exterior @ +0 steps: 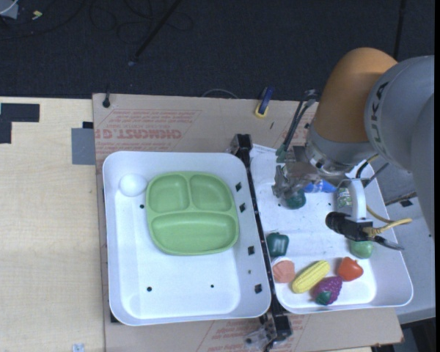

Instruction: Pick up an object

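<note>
1. The end effector [289,189] is low in the right bin [396,288], seemingly over a teal object [296,199]; its grip cannot be made out.
2. Corn [310,276] and the other toys lie nearer the camera, likely later targets.

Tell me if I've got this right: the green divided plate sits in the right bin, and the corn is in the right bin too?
Not quite. The camera view shows the green divided plate in the left bin, beside a white ball. The corn is indeed in the right bin.

We are reaching in from the right with our grey arm [407,116], orange band above the wrist, pointing the two-finger metal gripper [286,191] steeply downward
</note>
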Controlling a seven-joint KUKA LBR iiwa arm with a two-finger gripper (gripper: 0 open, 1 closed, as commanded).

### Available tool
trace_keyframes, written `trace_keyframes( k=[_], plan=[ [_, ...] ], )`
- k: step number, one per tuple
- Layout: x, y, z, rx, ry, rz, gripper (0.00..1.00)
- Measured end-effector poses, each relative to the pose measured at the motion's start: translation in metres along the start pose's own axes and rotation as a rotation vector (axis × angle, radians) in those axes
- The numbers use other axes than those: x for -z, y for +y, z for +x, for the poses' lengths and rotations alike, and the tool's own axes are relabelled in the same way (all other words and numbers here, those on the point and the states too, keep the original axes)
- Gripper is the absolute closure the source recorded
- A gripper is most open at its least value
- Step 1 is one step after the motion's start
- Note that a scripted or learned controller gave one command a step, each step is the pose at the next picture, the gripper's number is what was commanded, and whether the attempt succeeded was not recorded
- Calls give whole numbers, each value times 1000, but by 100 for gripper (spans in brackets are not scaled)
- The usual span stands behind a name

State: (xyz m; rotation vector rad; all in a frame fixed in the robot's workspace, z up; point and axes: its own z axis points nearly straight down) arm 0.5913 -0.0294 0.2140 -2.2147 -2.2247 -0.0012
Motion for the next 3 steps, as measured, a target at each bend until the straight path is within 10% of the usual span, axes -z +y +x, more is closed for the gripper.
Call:
trace_keyframes(
  k=[3],
  plan=[
    [6, 18, 32, -4, -3, 1, 100]
  ],
)
